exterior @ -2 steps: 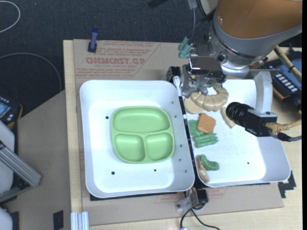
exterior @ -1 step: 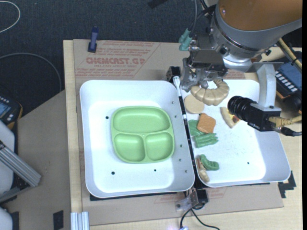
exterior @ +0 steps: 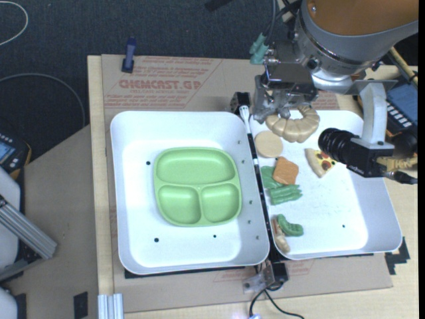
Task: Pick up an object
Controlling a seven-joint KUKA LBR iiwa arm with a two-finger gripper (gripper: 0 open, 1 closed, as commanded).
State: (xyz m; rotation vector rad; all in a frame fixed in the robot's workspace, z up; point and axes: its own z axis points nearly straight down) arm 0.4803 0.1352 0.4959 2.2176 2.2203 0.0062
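Hovering just above the tan scalloped toy pastry (exterior: 297, 126) at the far edge of the right white bin (exterior: 345, 208), the claw (exterior: 284, 108) seems mid-approach, next needing a descent and closure.

A green plastic three-part tray (exterior: 196, 193) lies in the middle of the left white bin (exterior: 126, 198). Small toy foods (exterior: 282, 181) lie along the right white bin's (exterior: 358, 224) left edge.

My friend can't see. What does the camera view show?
A grey and orange robot arm's gripper hangs over toy food at the back of the right white bin, near a beige scalloped piece. The left bin holds a green divided plate.
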